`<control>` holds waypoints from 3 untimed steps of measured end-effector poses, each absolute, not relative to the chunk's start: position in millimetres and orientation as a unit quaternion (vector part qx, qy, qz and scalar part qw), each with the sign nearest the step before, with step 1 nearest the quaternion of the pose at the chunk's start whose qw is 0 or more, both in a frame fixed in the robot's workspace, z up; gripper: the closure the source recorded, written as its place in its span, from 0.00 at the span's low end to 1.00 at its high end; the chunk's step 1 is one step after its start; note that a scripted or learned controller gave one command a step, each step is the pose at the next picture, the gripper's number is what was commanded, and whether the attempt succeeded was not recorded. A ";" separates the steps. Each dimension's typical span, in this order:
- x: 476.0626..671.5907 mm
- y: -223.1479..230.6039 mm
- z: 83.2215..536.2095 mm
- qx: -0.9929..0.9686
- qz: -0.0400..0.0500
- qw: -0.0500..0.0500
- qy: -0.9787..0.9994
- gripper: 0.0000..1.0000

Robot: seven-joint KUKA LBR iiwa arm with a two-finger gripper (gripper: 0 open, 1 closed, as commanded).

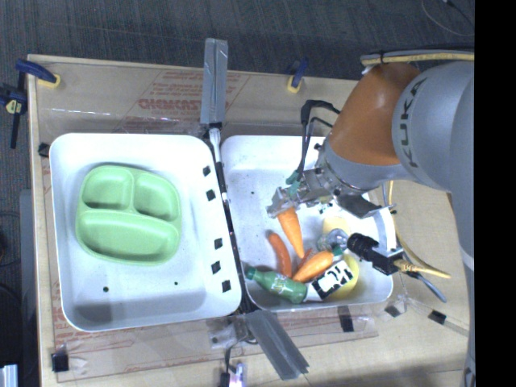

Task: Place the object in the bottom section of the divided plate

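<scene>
A green divided plate (129,213) lies in the left bin (72,301). It has two small sections at the top and one wide bottom section (129,237), which holds nothing. My gripper (284,204) is over the middle of the right bin (242,168), well to the right of the plate. It is shut on the thick upper end of an orange carrot (291,230), which slants down and to the right from the fingers.
Below the held carrot, the right bin holds two more carrots (280,255) (314,264), a green bottle (278,283) and a yellow item with a black-and-white label (339,279). A raised divider (219,208) separates the two bins.
</scene>
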State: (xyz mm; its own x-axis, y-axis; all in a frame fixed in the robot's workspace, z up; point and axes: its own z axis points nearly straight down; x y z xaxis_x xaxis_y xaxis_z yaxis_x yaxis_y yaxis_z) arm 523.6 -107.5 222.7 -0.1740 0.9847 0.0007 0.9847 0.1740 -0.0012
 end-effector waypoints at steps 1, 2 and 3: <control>479.2 -7.2 190.7 -0.568 0.001 0.002 -0.823 1.00; 525.8 61.2 267.4 -0.455 -0.001 -0.001 -0.890 1.00; 522.9 100.4 237.2 -0.318 0.001 0.002 -0.948 1.00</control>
